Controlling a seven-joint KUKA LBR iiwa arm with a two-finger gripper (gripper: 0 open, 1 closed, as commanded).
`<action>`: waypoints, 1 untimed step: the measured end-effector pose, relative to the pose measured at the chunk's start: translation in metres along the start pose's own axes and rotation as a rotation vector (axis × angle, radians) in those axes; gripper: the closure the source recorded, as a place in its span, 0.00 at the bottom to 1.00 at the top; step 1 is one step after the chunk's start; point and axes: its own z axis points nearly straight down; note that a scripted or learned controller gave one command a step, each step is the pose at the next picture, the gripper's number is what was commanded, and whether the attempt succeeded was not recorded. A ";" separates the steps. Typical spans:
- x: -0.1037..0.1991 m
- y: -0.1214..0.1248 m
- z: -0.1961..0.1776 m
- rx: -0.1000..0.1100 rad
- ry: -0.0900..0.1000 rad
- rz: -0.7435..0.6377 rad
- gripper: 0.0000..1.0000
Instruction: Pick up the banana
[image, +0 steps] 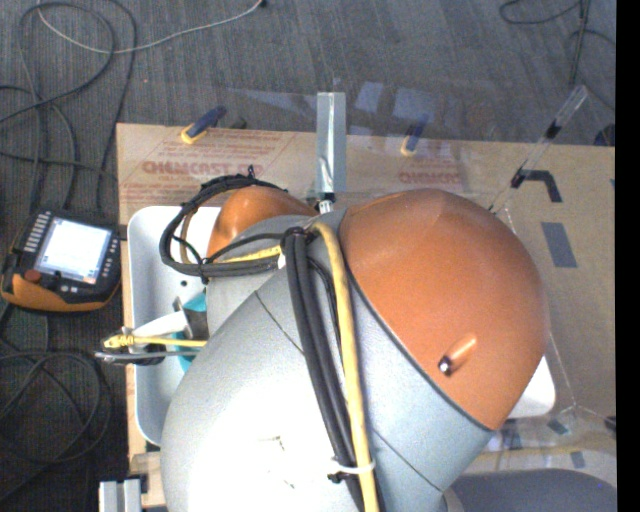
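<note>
My arm's grey body (260, 400) and its orange band (440, 290) loom close under the camera and cover most of both bins. The wrist reaches down into the left bin (146, 260). A dark part of my gripper (190, 318) shows there, low over the bin floor, with a blue patch (196, 298) and a white piece (160, 326) beside it. The arm hides whatever lies under and around the gripper.
Black and yellow cables (320, 330) run along the arm, and a loop (190, 240) hangs over the left bin. A corner of the right bin (540, 395) peeks out at the right. A teach pendant (65, 262) lies on the floor to the left.
</note>
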 end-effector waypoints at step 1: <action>-0.003 0.012 -0.043 0.000 0.000 0.006 1.00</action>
